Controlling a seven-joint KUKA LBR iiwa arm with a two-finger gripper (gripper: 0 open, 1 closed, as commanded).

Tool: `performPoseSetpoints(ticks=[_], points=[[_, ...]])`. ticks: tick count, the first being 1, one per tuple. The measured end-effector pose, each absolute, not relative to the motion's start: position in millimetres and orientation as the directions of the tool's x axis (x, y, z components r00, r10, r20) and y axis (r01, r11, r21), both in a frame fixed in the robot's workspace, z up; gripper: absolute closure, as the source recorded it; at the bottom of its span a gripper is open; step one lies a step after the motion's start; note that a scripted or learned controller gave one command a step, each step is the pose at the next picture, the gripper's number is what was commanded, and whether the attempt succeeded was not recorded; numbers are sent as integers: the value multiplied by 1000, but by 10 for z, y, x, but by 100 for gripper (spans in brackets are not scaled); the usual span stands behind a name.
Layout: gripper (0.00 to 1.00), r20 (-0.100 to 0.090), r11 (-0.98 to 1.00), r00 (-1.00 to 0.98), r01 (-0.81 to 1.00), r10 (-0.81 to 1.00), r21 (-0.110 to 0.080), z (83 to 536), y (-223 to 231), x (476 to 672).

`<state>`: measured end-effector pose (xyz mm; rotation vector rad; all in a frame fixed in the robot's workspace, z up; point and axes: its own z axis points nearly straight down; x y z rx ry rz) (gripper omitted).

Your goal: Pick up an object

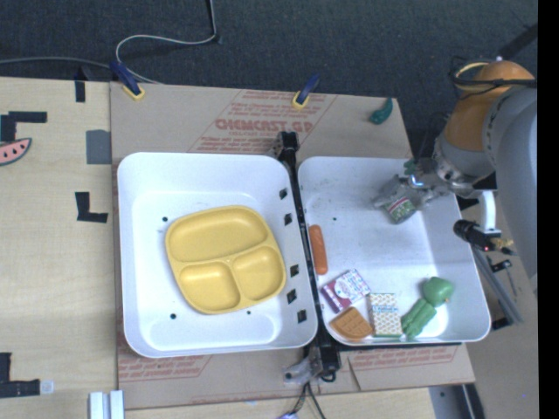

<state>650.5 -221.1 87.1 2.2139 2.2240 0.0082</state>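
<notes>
The arm (pixel 498 125) comes in from the right, its grey body cut off at the frame edge, with the orange band above the wrist. The end effector (pixel 400 201) hangs over the upper part of the right bin (pixel 349 177); it is small and blurred against the white floor, and whether it is apart or together cannot be told, nor whether the small greenish patch at its tip is a thing or part of the tool. The objects lie well apart from it, along the near and left side of that bin: an orange sausage-like piece (pixel 319 249) just beside the left wall, a pink-and-white packet (pixel 346 288) below it, a brown waffle-like piece (pixel 352 324) at the front rim, a pale printed packet (pixel 385 313) next to it, and a green toy (pixel 425 305) towards the front right corner. The left bin (pixel 140 182) holds a yellow divided tray (pixel 225 257) lying at a slant. Both bins rest on cardboard (pixel 244 116) held by two yellow-and-blue clamps (pixel 127 83) on the desk (pixel 48 225). A small teal thing (pixel 381 111) lies off the cardboard's far right corner, too small to identify, and a cable (pixel 166 40) loops behind.
</notes>
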Motion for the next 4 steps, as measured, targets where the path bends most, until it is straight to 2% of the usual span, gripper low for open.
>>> performPoseSetpoints(ticks=[1, 2, 3, 4], points=[[100, -5, 4, -4, 1000, 1000, 6, 974, -2229, 6502], [100, -1, 2, -2, 1000, 1000, 2, 2322, -1633, 6275], [100, 1, 3, -3, 1000, 1000, -2, 2069, -788, 6106], [100, 0, 2, -2, 1000, 1000, -1, 2233, -297, 5403]])
